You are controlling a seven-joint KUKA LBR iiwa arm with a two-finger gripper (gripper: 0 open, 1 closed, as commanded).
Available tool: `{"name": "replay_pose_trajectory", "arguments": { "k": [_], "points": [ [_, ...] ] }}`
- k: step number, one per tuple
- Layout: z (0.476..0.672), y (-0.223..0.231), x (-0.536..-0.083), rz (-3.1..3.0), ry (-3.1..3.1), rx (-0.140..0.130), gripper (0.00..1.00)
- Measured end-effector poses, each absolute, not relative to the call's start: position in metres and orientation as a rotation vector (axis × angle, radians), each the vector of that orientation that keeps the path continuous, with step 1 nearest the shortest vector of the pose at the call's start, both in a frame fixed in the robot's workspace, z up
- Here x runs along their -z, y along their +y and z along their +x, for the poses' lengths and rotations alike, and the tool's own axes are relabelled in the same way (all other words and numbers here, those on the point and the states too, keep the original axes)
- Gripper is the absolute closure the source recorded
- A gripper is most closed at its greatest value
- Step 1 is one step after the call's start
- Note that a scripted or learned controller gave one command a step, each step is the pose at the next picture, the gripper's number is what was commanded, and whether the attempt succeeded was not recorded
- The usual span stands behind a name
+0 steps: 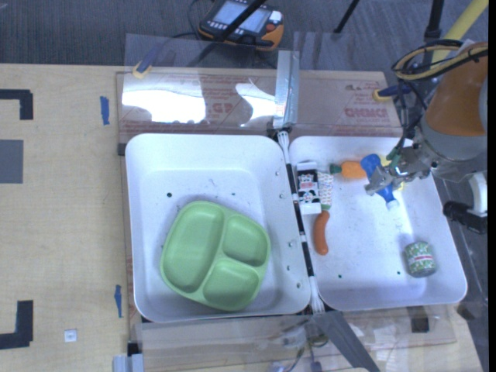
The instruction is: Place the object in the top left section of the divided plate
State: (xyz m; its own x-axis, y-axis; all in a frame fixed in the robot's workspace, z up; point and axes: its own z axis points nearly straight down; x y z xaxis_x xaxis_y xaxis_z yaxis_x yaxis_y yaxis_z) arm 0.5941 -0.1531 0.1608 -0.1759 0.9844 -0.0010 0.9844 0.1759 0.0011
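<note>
Down front in the left bin (147, 169) sits the green divided plate (215, 263), smooth, rounded, three sections. Over in the right bin (446, 285), a speckled green ball (419, 257) lies at four o'clock, an orange carrot-shaped piece (321, 233) at nine o'clock along the dividing wall, with a printed box (308, 187) just above it. Orange and blue pieces (362, 167) lie at twelve o'clock. Gripper (389, 183) hovers over the blue thing (385, 190) there; whether its fingers are spread or closed, I cannot tell.

The arm (465, 107) runs off the right edge, its gripper (385, 183) blurred.
</note>
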Motion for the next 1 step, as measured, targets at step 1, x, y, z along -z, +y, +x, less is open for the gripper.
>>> {"name": "replay_pose_trajectory", "arguments": {
  "k": [1],
  "points": [
    [0.5880,-0.0673,-0.1848,1.738,2.618,0.000,1.00]
  ]
}}
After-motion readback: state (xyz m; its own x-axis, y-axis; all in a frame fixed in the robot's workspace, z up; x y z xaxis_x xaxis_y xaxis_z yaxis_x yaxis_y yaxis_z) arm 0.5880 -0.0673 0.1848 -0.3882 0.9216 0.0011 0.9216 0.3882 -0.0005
